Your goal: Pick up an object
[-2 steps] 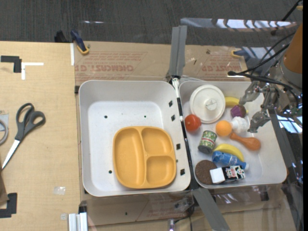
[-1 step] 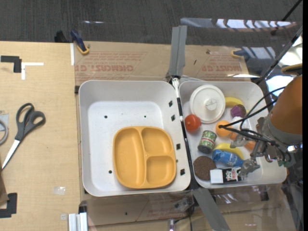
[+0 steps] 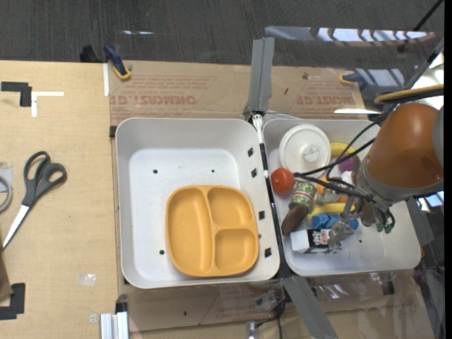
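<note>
White plastic, two shallow bins side by side on a cardboard-covered bench. Nearest me in the right bin (image 3: 395,256): a small white box w/ dark print (image 3: 311,240) at the front-left, a blue item (image 3: 323,222) just behind it, and a dark brown piece (image 3: 294,219) leaning to the left of those. My gripper (image 3: 346,226) hangs low over this clutter, just right of the blue item & the box; cables and my own orange band (image 3: 409,150) cover much of it, so I can't tell whether my jaws are apart or closed, and nothing shows held between them. Things to pick are crowded to my left and behind, touching or overlapping one another.

Further back: a small can w/ green label (image 3: 305,192), a yellow piece (image 3: 326,207) beside it, a red ball (image 3: 282,180) near the bin's left wall, then a round white lid (image 3: 305,147) at the far end w/ another yellow thing (image 3: 340,149) and a bit of purple (image 3: 349,164) at its right. Black cables cross over the lid & can.

Left bin (image 3: 141,189): a yellow divided plate (image 3: 212,230), three compartments, lying flat toward the front-right, well apart from me.

Off to the far left on the wood bench top, scissors (image 3: 34,182) w/ black handles. At the back, a blue-and-yellow clamp (image 3: 117,62) on the cardboard edge.
</note>
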Motion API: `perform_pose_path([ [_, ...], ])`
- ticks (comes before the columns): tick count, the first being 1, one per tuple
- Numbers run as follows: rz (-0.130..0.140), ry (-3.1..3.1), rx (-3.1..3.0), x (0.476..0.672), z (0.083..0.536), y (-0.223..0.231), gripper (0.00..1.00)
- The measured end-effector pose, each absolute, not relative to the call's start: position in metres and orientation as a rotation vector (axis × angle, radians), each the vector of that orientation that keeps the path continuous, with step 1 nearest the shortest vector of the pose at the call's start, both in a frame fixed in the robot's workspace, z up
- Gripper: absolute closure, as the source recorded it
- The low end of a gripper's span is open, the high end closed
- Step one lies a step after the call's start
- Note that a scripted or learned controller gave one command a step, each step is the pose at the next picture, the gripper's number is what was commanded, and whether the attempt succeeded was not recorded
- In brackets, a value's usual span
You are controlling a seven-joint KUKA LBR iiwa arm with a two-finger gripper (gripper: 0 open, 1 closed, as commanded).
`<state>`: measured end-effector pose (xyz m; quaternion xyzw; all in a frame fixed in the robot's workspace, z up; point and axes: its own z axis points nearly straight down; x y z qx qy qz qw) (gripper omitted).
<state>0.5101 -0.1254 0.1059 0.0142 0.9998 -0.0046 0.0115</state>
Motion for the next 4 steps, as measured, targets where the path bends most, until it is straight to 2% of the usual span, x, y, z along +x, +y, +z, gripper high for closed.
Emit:
perform_pose_path([
  [1, -0.007, 3.129, 0.084, 0.536, 0.105, -0.123, 0.0],
  [2, 0.002, 3.123, 0.148, 0.564, 0.105, -0.145, 0.0],
  [3, -0.009, 3.105, 0.319, 0.594, 0.106, -0.13, 0.0],
  [4, -0.005, 3.085, 0.382, 0.555, 0.106, -0.125, 0.0],
])
